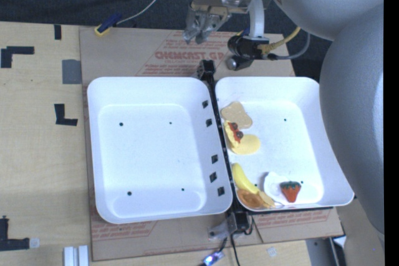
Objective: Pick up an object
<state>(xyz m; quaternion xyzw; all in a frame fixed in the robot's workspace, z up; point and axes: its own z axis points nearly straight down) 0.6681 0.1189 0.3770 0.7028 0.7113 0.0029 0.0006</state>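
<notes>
Arm raised, gripper (pixel 201 31) high beyond the two bins' (pixel 149 152) far rim, fingers together, nothing between them.

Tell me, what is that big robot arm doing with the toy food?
The grey robot arm's gripper hangs above the bench behind the two shallow white bins, carrying nothing. The toy food lies in the right white bin: a tan bread-shaped piece, a yellow banana and a red strawberry. Nothing has been picked up yet.

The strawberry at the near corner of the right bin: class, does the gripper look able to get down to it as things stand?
Probably yes. The strawberry lies uncovered on a white disc, with open space above it. The gripper hangs beyond the bins' far edge, so the arm must travel across the right bin.
</notes>
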